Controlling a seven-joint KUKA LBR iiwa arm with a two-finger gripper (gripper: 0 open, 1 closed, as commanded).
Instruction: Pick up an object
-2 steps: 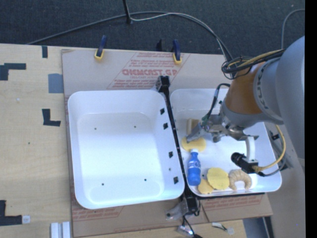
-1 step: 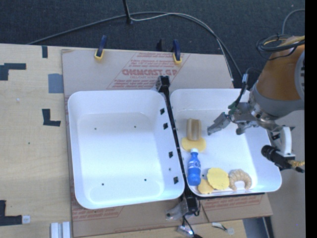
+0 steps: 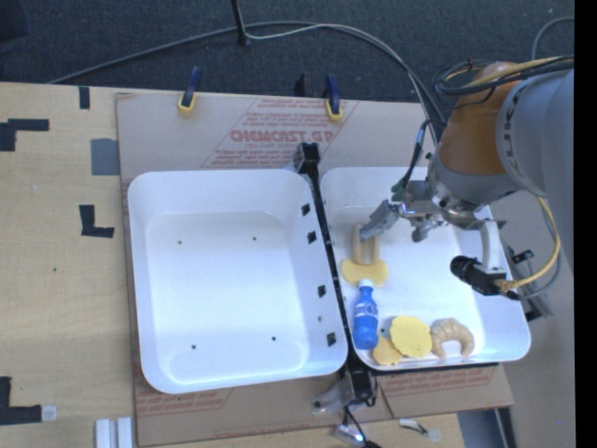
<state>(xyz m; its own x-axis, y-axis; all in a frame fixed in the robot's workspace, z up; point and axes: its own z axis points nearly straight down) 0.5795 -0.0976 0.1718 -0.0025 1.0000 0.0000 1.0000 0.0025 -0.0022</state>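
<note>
My gripper [image 3: 401, 226] hangs over the upper middle of the right bin [image 3: 508, 336], open, with nothing between its fingers. Its left finger [image 3: 378, 222] ends just above a small tan block [image 3: 366, 248] standing near the divider. A flat yellow piece [image 3: 362, 272] lies right below the block. Below that lies a blue bottle [image 3: 365, 317] with a white cap. Along the bin's front wall sit a yellow disc [image 3: 410, 336], a small orange piece [image 3: 385, 353] and a croissant-shaped toy [image 3: 451, 336].
The left bin [image 3: 149, 278] adjoins the right one along a black clipped divider [image 3: 322, 250]. The arm's orange band and grey body [image 3: 494, 138] overhang the right bin's upper right, and a black fitting with cables [image 3: 476, 273] hangs by its right wall.
</note>
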